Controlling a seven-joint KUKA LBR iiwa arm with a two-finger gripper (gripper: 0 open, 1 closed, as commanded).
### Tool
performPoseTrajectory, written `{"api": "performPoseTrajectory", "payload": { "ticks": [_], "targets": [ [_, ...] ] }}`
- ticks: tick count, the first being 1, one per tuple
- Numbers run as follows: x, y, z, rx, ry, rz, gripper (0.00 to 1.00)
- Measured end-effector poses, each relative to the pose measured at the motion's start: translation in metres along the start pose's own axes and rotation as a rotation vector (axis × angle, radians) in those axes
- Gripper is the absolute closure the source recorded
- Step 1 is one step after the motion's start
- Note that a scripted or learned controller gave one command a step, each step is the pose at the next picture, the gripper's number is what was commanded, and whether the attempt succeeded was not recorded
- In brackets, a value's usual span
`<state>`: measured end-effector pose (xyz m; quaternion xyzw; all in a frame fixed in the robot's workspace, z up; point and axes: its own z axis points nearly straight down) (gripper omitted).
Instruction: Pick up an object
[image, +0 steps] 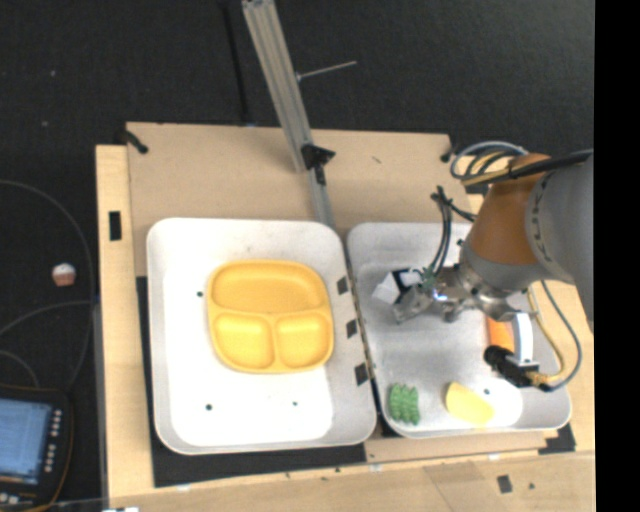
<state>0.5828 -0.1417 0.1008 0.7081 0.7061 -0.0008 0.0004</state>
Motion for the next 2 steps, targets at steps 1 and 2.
{"api": "performPoseTrajectory", "payload": {
  "ticks": [1, 2],
  "targets": [
    [-0.001, 0.001, -0.012, -0.004, 0.001, 0.006, 1.0],
    [-0.006, 0.012, -0.065, -0.007, 0.0, -0.005, 1.0]
  ]
}}
